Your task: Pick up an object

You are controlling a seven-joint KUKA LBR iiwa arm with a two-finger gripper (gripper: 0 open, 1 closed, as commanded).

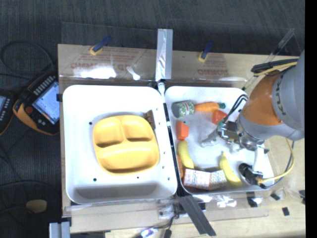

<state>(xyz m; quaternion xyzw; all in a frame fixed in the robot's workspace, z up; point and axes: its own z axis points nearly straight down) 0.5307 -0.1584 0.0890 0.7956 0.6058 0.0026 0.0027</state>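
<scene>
End effector point(213, 137) low in right bin point(208, 90), finger state unclear; no object lifted yet, pick remains.

Faint reddish lettering runs along the clear sheet point(114, 63) at the bench's far edge, too blurred to read. No other text is legible.

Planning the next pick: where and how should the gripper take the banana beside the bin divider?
Probably across the middle of the banana, from straight above. It lies flat, running lengthwise along the divider; its narrow width suits the fingers, with open floor on its right side.
</scene>
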